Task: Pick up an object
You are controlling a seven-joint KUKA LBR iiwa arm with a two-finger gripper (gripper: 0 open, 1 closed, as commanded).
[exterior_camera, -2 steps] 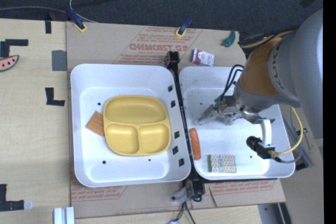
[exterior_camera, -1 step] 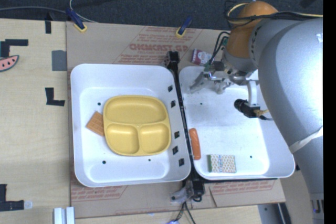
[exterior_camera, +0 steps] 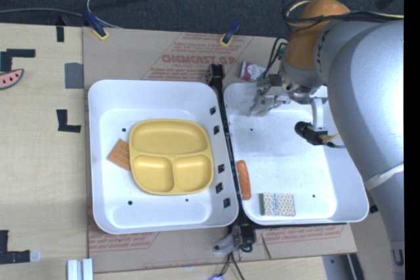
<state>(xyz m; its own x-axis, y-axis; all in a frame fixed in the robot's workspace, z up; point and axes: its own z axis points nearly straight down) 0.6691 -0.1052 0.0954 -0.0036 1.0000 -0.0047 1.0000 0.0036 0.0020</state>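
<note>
Objects that could be picked are spread over both bins. In the right bin (exterior_camera: 341, 203) an orange carrot-shaped piece (exterior_camera: 243, 179) lies lengthwise against the left wall, and just beside it, near the front wall, a small flat packet (exterior_camera: 277, 204) with a speckled face and a green edge lies flat. In the left bin (exterior_camera: 105, 141) a yellow divided plate (exterior_camera: 172, 155) rests in the middle, and a tan cracker-like square (exterior_camera: 119, 155) is tucked partly under its left rim.

The gripper (exterior_camera: 268, 100) is seen at the back left corner of the right bin, well apart from the carrot piece and the packet; nothing is seen between the fingers, and whether they are apart or together cannot be told from this view.

For the step in hand, a target is best chosen first. The carrot piece is judged the easier grasp: it is narrow and rounded, though its closeness to the wall leaves little room for a finger on that side, so the fingers would best be set across its short axis. The packet is thin and flat, and is likely to slip.

Both bins stand on cardboard (exterior_camera: 190, 59) laid over the desk (exterior_camera: 39, 160).
</note>
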